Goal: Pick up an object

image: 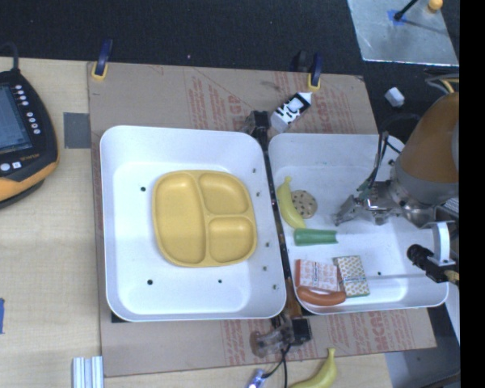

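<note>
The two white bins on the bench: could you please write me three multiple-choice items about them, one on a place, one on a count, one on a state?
1. Where does the yellow divided plate lie?
A. left bin
B. right bin
C. on the bench

2. How many compartments has it?
A. two
B. three
C. five

3. What is the gripper doing?
A. lifting the banana
B. hanging over the right bin with nothing between its fingers
C. resting on the plate

Key: 1 A, it sits mid left bin. 2 B, one long, two smaller. 3 B, the banana lies apart in the right bin.
</note>
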Robot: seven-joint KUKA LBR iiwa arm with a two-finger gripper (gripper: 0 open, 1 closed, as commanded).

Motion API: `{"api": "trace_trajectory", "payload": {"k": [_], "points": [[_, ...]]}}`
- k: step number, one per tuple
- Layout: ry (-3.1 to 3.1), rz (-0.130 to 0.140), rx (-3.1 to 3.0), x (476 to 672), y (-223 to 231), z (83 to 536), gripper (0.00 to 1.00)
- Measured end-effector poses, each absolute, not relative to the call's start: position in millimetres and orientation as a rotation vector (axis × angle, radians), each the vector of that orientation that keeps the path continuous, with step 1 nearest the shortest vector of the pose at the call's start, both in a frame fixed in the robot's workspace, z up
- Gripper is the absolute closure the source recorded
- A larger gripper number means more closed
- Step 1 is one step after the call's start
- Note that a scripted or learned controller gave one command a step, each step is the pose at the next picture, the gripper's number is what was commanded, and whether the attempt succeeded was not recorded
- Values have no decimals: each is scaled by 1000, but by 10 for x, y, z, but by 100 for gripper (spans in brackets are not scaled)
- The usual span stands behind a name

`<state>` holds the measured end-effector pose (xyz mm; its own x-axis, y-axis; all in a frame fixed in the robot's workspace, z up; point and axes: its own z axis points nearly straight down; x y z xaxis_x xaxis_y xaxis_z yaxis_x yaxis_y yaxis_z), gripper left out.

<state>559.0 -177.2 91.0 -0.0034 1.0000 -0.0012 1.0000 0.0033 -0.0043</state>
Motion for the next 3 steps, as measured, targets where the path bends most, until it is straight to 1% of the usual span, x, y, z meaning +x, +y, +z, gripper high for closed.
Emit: {"api": "trace_trajectory", "payload": {"k": [1,2,3], "points": [[-2229,5,-2211,6325,-1045,989,0],[-2228,0,-2221,6019,-973,945,0],[-2227,5,-2216,6099,-946,952,0]]}}
